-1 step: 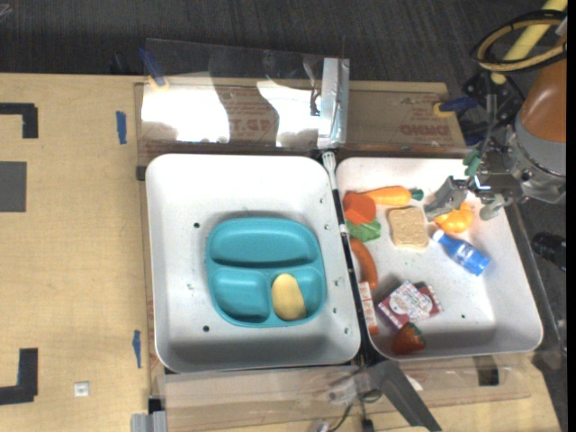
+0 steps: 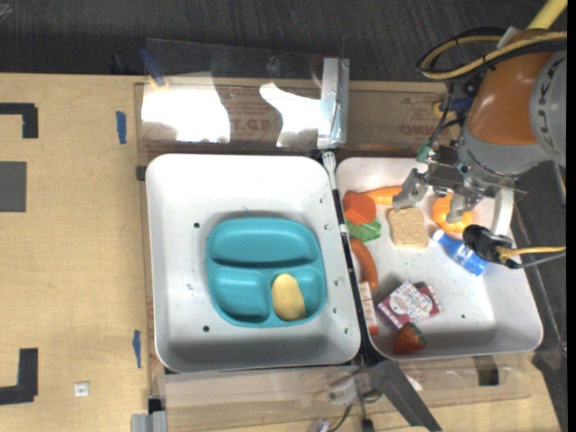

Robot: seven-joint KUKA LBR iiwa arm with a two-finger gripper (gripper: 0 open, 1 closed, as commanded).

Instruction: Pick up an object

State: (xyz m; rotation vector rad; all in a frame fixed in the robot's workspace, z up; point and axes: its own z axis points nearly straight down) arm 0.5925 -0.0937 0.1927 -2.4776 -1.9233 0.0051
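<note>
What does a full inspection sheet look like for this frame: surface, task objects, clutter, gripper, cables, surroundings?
Surface: left bin and right bin, both white, side by side on a brown bench.
Job's things: right bin holds a tan bread slice, carrot, hot dog, strawberry, snack packet, blue item.
Clutter: teal divided tray in the left bin with a yellow lemon in its lower right compartment.
Gripper: gripper low over the right bin's upper part, fingers apart, nothing between them.
Cables: yellow and black cables above the arm; another at the wrist.
Surroundings: clear plastic sheet behind the bins; dark floor.
</note>
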